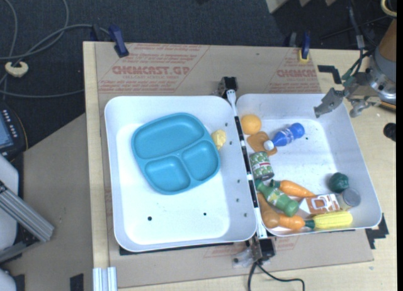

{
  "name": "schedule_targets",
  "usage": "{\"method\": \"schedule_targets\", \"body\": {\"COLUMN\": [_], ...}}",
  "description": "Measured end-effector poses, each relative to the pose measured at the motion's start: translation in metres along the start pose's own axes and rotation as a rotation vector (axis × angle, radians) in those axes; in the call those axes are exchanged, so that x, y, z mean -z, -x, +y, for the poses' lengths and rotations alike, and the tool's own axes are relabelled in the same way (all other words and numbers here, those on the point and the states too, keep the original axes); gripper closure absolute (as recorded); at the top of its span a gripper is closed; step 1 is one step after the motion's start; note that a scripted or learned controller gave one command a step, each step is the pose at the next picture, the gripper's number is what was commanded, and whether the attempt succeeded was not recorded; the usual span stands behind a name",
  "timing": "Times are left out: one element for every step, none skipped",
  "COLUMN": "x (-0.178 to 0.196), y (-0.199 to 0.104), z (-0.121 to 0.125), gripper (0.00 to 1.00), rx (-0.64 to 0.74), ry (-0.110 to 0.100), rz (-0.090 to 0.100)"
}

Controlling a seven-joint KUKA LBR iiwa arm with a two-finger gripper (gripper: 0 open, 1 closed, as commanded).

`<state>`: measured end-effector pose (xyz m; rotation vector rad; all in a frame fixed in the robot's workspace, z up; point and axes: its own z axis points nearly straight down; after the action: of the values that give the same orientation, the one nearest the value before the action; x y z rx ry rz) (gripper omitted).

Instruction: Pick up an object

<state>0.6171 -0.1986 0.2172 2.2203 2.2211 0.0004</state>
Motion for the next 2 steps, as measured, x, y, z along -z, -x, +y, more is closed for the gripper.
{"method": "schedule_targets", "body": {"x": [-0.125,-0.109], "y": [0.024,0.025], "z": [-0.141,-0.132], "gripper": [0.0,1.0], "rx": [-0.006,-0.001], "ry": [-0.019,0.0], "rz": [0.013,0.0]}}
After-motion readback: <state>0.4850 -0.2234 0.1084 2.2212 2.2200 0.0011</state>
